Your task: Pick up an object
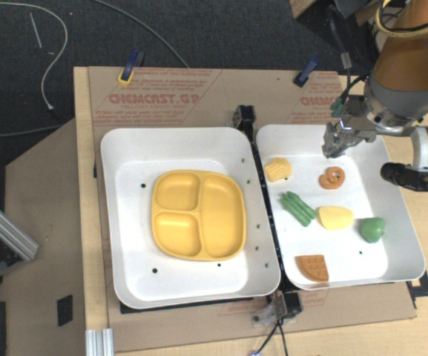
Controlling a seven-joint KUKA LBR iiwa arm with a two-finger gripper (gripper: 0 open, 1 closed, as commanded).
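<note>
My gripper (336, 148) hangs over the far part of the right bin (399, 262), pointing down, just above and behind a small brown ring-shaped piece (334, 178). Nothing shows between its tips. Lying in the same bin are a pale yellow ridged piece (277, 170), a green pod-like piece (298, 208), a yellow lemon-like piece (335, 217), a green rounded piece (371, 229) and a brown toast-like piece (312, 267). All of them lie apart from the gripper.
The left bin (124, 199) bears a yellow sectioned plate (197, 215). A black clamp (244, 117) sits between the bins at the back. Blue clips (130, 67) (306, 71) hold the cardboard's far edge. The arm's body (406, 58) rises at the right.
</note>
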